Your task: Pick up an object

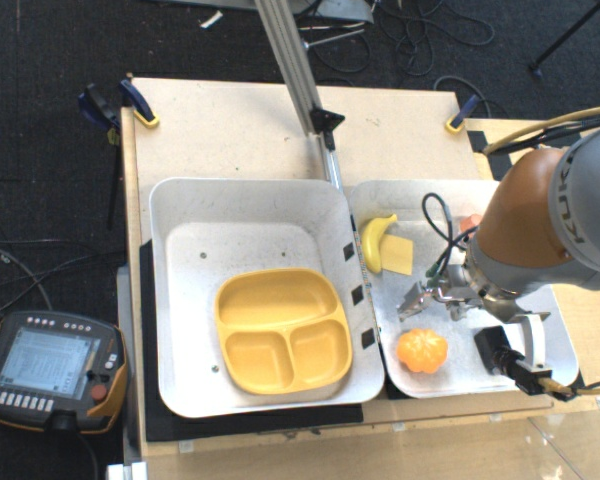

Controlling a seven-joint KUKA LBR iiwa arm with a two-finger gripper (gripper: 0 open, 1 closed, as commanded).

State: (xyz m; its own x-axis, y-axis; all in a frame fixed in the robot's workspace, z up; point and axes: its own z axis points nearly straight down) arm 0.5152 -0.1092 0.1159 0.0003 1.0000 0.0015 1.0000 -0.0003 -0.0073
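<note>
The right bin (540,373) holds an orange (421,351) near its front, and a yellow banana (376,238) beside a pale yellow block (398,255) at its left wall. My gripper (435,305) hangs over the middle of this bin, just above and behind the orange and to the right of the yellow block. Its metal fingers (412,301) stand apart, open, with nothing between them. A small red thing (468,224) peeks out behind the arm, mostly hidden.
A yellow divided plate (280,330) lies in the left bin (180,218). A slanted metal pole (292,53) rises from between the bins at the back. A teach pendant (50,368) sits off the bench at left.
</note>
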